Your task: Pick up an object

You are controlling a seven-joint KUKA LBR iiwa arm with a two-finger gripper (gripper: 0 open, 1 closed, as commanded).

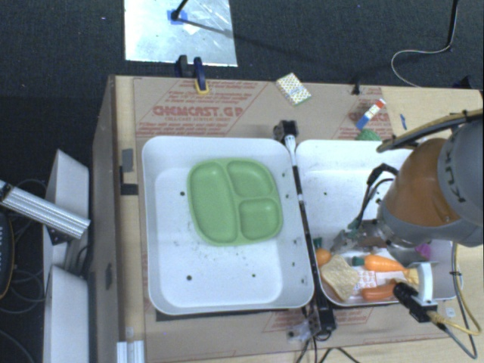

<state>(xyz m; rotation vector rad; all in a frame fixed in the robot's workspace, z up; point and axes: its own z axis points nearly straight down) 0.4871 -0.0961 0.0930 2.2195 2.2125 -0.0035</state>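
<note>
**Arm low over the right bin's toy food**

The grey arm [439, 195] with its orange band reaches in from the right and bends down over the right bin [333, 165]. Its gripper [361, 237] sits low above the bin's near corner, and whether it is apart, together or clamped on anything cannot be told, since the wrist hides it.

Nearest the camera, just below the gripper, lies a cluster of toy food: a tan slice of bread [340, 280], a small orange piece [324, 257] beside it to the left, an orange carrot [383, 263] just right of and below the gripper, and a second orange piece [378, 293] lying on a white wrapper at the near edge. All rest on the bin floor, close together, some touching.

To the gripper's left, across the dark divider between the bins, the left bin [166, 278] holds a green divided plate [234, 201], lying flat near its middle.

Farther off, beyond the bins on the brown board, sit a small patterned block [293, 88] and a red, white and blue block [370, 114].
</note>
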